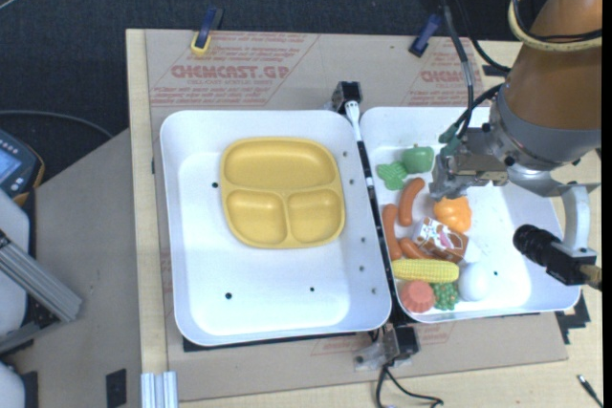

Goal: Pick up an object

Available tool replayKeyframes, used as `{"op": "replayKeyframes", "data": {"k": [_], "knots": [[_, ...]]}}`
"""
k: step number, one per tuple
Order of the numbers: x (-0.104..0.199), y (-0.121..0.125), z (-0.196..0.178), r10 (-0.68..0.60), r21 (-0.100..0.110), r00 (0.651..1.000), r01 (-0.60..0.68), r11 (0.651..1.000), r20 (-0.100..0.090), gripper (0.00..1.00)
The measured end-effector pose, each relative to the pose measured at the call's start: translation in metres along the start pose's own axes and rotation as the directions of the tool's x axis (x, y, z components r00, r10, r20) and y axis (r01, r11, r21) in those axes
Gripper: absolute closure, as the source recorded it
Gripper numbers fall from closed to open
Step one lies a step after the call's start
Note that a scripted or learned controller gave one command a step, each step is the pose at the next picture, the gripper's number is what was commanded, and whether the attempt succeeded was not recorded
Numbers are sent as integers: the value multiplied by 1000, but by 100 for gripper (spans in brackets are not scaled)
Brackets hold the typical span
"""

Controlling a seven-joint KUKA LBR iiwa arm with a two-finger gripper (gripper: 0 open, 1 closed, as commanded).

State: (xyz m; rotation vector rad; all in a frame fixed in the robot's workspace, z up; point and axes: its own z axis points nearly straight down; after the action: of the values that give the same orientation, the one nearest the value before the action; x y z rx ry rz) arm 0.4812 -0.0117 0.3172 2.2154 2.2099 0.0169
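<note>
The jaws (451, 189) hang low over the toy food heaped in the right bin (535, 287), seemingly lined up on the orange pepper (455, 211) directly beneath them, though I cannot tell how wide they stand, with a sausage (409, 201) just beside.

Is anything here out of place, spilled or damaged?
Nothing stands out. The yellow tray lies flat in the left bin, a little askew. The toy food is heaped together in the right bin, under the tool.
</note>
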Motion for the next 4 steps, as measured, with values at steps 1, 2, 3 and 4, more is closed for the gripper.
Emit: {"op": "replayKeyframes", "data": {"k": [1,2,3,4], "knots": [[-56,-2,6,3,14,1000,-3,1000,2,100],[44,-5,79,-12,26,1000,12,1000,-5,100],[125,-2,14,-14,9,1000,14,1000,-6,100],[208,-6,78,-11,24,1000,11,1000,-2,100]]}}
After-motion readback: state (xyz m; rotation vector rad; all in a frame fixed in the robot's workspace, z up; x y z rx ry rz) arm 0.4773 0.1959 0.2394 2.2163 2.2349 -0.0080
